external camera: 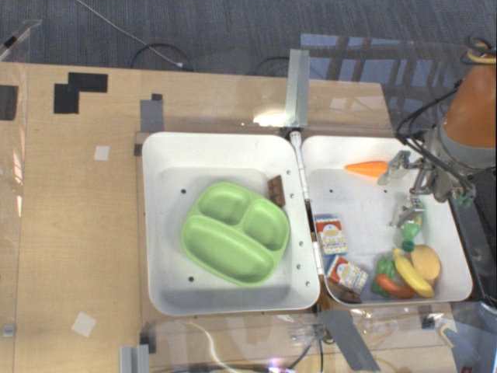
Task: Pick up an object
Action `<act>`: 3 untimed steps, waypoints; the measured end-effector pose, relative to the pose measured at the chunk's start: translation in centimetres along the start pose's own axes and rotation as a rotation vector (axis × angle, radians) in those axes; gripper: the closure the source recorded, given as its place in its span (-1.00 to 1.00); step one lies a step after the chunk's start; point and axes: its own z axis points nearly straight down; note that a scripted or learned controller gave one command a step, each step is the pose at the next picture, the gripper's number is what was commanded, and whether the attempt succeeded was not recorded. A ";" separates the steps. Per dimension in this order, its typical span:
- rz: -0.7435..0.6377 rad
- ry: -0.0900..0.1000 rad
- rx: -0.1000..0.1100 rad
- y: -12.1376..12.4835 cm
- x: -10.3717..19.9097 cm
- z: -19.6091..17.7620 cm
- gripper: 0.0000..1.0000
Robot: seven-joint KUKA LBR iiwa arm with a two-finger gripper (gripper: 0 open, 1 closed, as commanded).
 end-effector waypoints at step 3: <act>0.043 -0.013 0.005 -1.9 7.7 10.5 -1.00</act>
